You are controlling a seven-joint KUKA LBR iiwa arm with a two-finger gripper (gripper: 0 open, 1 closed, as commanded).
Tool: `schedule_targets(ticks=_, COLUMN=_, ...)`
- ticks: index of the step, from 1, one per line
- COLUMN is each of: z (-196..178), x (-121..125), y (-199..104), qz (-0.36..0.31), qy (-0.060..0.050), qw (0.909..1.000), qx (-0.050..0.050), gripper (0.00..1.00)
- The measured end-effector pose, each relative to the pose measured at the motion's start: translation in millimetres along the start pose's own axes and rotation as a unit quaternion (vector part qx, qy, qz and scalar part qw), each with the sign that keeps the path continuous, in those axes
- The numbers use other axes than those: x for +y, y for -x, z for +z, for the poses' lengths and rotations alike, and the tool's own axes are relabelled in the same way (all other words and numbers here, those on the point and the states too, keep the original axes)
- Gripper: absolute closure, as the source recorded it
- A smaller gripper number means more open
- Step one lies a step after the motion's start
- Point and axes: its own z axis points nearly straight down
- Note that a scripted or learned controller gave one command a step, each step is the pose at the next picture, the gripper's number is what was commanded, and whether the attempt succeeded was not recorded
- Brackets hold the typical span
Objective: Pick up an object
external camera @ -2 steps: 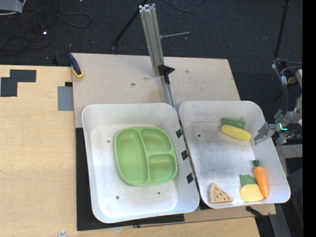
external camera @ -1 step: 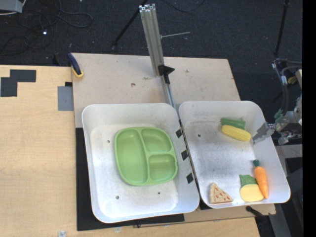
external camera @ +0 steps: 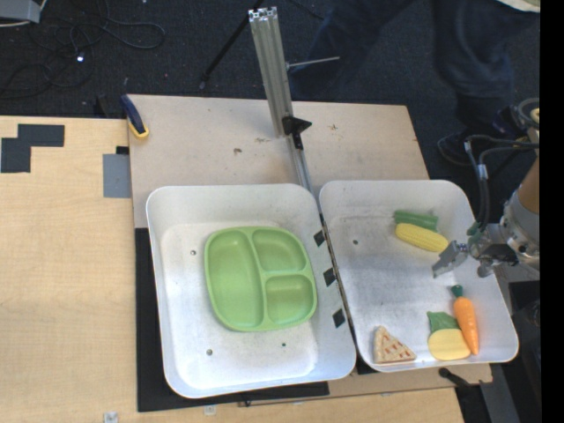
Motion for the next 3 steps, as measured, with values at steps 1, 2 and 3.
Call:
schedule_targets(ticks=1, z=59.9, x=8.4, y=-1.2, qz=0.0, qy=0.001, qw=1.0, qx=0.0, gripper=0.0)
schedule_targets(ticks=2, z=96.8, x=9.6, y=-0.4, qz=0.001, qy=0.005, qw=1.0, qx=-0.002, gripper=0.0)
schedule_targets(ticks=3, z=90.0, x=7.7, y=0.3, qz=0.003, qy=0.002, qw=1.0, qx=-0.001, gripper=1.0)
